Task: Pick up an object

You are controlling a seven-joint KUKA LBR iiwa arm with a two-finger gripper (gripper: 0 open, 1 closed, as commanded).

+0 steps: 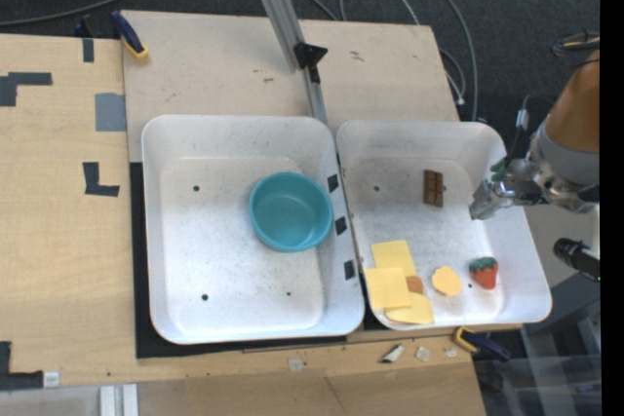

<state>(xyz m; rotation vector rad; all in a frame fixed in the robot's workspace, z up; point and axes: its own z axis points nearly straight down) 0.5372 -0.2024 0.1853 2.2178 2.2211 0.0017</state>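
Objects: 1 teal bowl [290, 210], 1 brown block [433, 188], 1 strawberry [484, 273]; claw [485, 206] state unclear.

Bare floor around brown block [433, 188]

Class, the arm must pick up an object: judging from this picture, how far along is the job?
Nothing looks picked yet. The brown rectangular block, red strawberry toy and yellow flat pieces lie in the right white bin; the teal round bowl sits in the left. In hand: the gripper hovers at the right bin's edge. Left: descend, grasp, lift.
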